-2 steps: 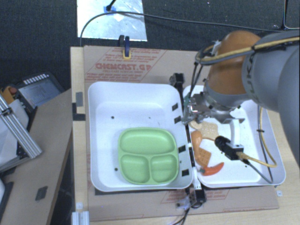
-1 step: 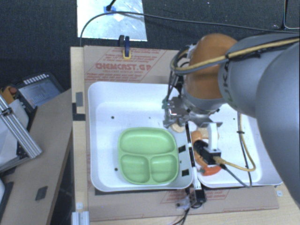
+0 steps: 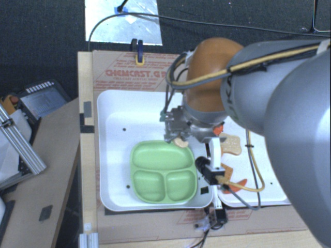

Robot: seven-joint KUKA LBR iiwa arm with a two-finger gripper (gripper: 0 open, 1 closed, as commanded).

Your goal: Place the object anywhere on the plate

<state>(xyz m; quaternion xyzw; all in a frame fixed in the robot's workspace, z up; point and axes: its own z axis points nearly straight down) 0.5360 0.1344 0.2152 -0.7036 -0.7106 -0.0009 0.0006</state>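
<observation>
Across the wooden bench [image 3: 57,138] lies a brown cardboard sheet [image 3: 129,68] with red print, clipped at its far edge by a small blue and yellow clamp [image 3: 137,51]. Dark carpet-like flooring [image 3: 41,30] surrounds the bench, and a shiny metal plate [image 3: 121,14] sits beyond the cardboard with a thin black cable [image 3: 111,20] curving off it. An aluminium extrusion bar [image 3: 20,143] leans at the left edge, next to a dark device with a ribbed top [image 3: 41,99].

Two shallow white bins rest on the cardboard. The left white bin [image 3: 116,123] holds a light green plastic plate [image 3: 163,170] divided into three compartments, one wide section at the far side and two smaller ones nearer the camera. The right white bin [image 3: 269,190] is largely hidden by the grey arm [image 3: 289,118]; what shows in it is a tan toast-shaped piece [image 3: 231,145] and some orange-red bits [image 3: 239,184] near the bin's front edge.

The gripper [image 3: 176,134] hangs below the orange band [image 3: 209,79], over the far right rim of the plate. A small pale beige object [image 3: 181,142] sits right at the gripper's lower end, just at the plate's far edge beside the wide compartment. Whether it is touching the plate or lifted cannot be told, and whether the gripper is clamped on it cannot be told either.
</observation>
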